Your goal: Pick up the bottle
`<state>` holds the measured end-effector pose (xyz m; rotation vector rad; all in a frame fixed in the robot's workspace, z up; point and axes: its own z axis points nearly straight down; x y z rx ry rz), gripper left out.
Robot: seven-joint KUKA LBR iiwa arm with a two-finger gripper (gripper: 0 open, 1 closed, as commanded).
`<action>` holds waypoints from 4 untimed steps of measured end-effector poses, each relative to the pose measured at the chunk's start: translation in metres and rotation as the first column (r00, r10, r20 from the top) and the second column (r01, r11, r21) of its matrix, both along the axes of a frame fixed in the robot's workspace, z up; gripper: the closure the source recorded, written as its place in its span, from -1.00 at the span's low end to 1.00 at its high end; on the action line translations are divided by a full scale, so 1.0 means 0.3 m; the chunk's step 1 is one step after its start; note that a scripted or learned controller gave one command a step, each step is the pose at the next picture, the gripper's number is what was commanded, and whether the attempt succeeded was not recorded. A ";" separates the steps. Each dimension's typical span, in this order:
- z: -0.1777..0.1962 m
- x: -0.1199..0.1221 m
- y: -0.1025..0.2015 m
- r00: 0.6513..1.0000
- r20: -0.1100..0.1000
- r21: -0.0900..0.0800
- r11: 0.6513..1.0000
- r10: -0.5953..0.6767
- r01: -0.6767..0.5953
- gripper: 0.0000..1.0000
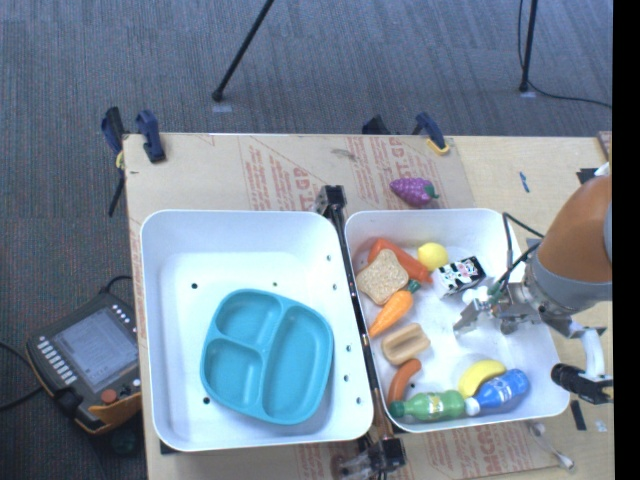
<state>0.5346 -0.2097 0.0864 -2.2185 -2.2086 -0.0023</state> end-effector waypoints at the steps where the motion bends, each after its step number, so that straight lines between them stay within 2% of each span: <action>1: 0.003 -0.197 0.021 0.975 0.004 -0.005 0.975 0.223 -0.223 -1.00; 2: 0.035 -0.196 0.019 0.976 0.005 -0.005 0.976 0.218 -0.218 1.00; 3: 0.421 -0.194 -0.012 0.999 0.007 -0.008 0.999 -0.052 0.052 1.00; 4: 0.543 -0.194 0.039 0.985 0.006 -0.008 0.985 -0.172 0.172 1.00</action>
